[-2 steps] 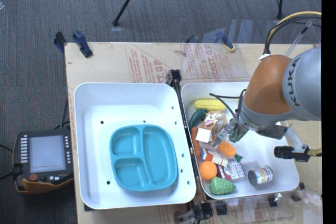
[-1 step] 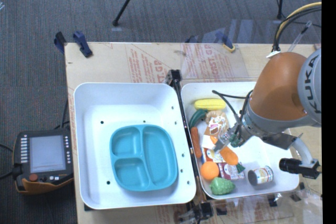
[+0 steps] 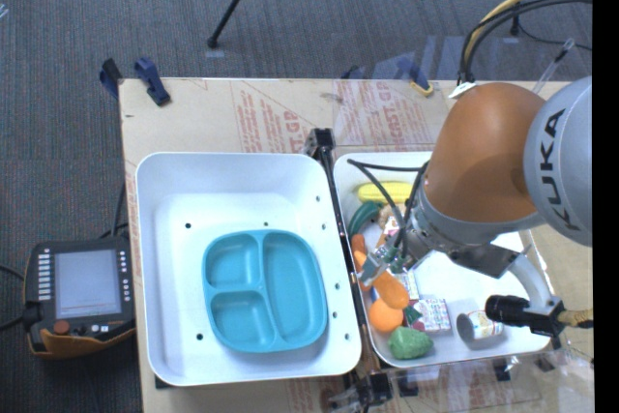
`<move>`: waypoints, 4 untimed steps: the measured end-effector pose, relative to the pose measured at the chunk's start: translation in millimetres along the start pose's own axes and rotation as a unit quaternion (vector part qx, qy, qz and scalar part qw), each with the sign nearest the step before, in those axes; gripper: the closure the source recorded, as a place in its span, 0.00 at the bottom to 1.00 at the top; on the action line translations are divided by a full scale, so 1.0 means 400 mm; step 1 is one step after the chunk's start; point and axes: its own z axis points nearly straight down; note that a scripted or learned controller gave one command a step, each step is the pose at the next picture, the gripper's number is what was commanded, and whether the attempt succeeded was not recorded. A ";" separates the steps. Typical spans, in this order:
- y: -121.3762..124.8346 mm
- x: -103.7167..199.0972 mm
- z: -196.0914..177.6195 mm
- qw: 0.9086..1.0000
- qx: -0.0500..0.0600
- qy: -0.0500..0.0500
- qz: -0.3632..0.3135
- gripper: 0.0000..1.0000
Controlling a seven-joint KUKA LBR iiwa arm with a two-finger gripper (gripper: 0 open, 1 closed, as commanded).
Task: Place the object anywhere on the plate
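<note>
Arm (image 3: pixel 503 160): grey with a broad orange band, entering from the right of the frame and covering the upper middle of the right bin.
Gripper (image 3: pixel 379 268): low over the left part of the right bin, among the orange pieces; whether it is apart, together or clamped on anything cannot be told, as the wrist hides it.
Plate (image 3: pixel 264 290): blue, three compartments, lying flat in the left bin, lower centre of the frame; nothing rests on it.
Left bin (image 3: pixel 164 208): white, shallow, centre-left of the frame, holding the plate.
Right bin (image 3: pixel 455 290): white, right of centre, touching the left bin along one edge.
Orange pieces (image 3: pixel 387 305): several rounded orange objects at the left side of the right bin, just beside and below the gripper.
Green object (image 3: pixel 410 343): at the lower edge of the right bin, touching the orange pieces.
Yellow object (image 3: pixel 382 192): long, at the upper left of the right bin, partly under the arm.
Can (image 3: pixel 480 326): grey, lying on its side at the lower right of the right bin.
Pendant (image 3: pixel 81 290): screen unit on the floor, lower left of the frame.
</note>
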 end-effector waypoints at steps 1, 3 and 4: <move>-0.003 -0.002 0.005 1.000 0.002 0.000 0.001 0.00; 0.092 0.129 0.146 0.999 0.006 0.002 0.034 1.00; 0.222 0.257 -0.129 0.999 -0.003 -0.001 0.047 1.00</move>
